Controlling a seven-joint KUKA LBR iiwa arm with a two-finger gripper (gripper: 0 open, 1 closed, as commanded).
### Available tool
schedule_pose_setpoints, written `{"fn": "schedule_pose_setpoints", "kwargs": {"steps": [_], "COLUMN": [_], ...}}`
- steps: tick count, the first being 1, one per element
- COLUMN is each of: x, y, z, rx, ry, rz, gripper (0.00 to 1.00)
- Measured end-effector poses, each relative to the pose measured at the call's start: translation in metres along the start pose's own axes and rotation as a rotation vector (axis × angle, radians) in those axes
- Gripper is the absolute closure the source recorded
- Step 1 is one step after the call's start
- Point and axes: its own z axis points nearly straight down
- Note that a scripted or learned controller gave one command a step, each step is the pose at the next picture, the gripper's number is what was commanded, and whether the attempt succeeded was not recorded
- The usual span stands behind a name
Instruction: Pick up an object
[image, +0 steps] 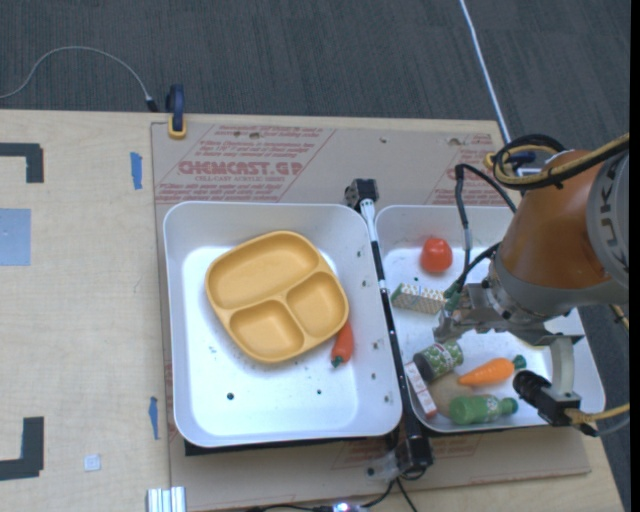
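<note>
The arm (565, 240) reaches over the right bin (400, 232). Its gripper (452, 322) hangs low just above a small green can (441, 358); whether it is spread or pinching I cannot tell. In the left bin (190, 330), a yellow divided plate (275, 295) touches a chili (343, 345). A green bottle (482, 407), a carrot (488, 373) and a tomato (436, 255) share the right bin.

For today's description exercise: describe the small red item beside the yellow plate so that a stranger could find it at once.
Start at the left white bin, which holds a yellow divided plate. Follow the plate's lower right edge to the small red chili pepper lying against it. Nothing else in that bin is red; the round red tomato sits in the right bin.
</note>
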Motion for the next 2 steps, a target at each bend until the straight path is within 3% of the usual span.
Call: {"fn": "schedule_pose_setpoints", "kwargs": {"steps": [1, 2], "x": [-0.0004, -0.0004], "y": [-0.0001, -0.0002], "z": [0.0001, 0.0001], "rx": [0.0, 0.0], "ry": [0.0, 0.0], "rz": [0.001, 0.001], "gripper": [0.0, 0.0]}}
